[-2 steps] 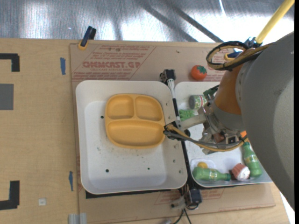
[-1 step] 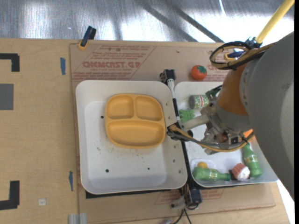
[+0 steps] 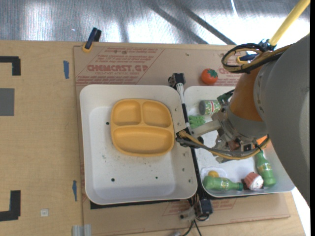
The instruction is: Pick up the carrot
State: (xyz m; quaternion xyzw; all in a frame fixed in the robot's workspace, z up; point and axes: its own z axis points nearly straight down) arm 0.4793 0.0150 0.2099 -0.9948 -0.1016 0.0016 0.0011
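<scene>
Arm: the grey KUKA arm [image 3: 275, 97] reaches in from the right and hangs low over the right bin [image 3: 246, 193], its orange band facing the camera.
Gripper: the gripper [image 3: 231, 144] sits under the wrist amid looped cables, seen from above. Whether it is wide, narrow or holding anything cannot be told.
Carrot: not clearly picked out. An orange sliver [image 3: 264, 140] at the wrist's lower right edge may be part of it, but it is too small to tell. By judgement the carrot lies in the right bin beneath the arm.
Right bin: a lying green bottle [image 3: 222, 183], a second green bottle [image 3: 266, 171], a red-and-white piece [image 3: 253, 181] and a green-labelled jar [image 3: 211, 107] lie around the wrist.
Left bin: the left bin [image 3: 88, 132] holds a yellow divided plate [image 3: 142, 127], well apart from the gripper.
Cardboard: a small orange-red toy fruit [image 3: 209, 76] rests outside the bins.
Step in hand: apparently the reach or the grasp itself, over the right bin.
Next move: calls for a sure hold on the carrot alone, clear of the crowding bottles, then a straight lift.
</scene>
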